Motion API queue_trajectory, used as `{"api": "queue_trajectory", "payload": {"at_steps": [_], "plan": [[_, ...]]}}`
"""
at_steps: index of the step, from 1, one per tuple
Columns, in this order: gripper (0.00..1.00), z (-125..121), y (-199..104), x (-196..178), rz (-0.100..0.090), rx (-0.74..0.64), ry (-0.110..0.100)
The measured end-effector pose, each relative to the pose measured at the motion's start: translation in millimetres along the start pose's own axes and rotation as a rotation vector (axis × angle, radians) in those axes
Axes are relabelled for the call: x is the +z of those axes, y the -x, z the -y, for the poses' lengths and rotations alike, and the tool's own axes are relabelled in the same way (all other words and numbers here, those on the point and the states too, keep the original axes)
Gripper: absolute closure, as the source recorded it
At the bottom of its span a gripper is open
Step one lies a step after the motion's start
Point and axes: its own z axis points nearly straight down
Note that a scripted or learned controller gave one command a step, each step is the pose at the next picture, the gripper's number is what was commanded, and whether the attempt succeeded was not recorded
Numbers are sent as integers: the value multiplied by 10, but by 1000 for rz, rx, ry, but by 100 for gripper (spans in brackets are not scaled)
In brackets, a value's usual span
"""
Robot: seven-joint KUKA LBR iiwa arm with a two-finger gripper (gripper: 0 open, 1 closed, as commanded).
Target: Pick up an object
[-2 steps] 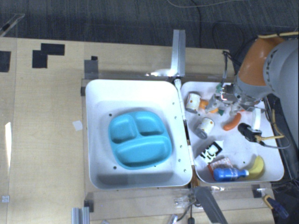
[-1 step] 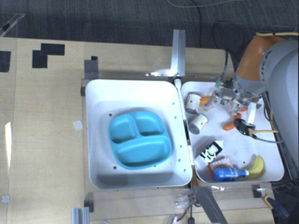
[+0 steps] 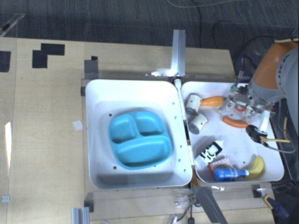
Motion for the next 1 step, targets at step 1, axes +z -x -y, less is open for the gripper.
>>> {"api": "queue_trajectory", "payload": {"at_steps": [1], "plan": [[100, -25, -29, -131, -3, -5, 7]]}}
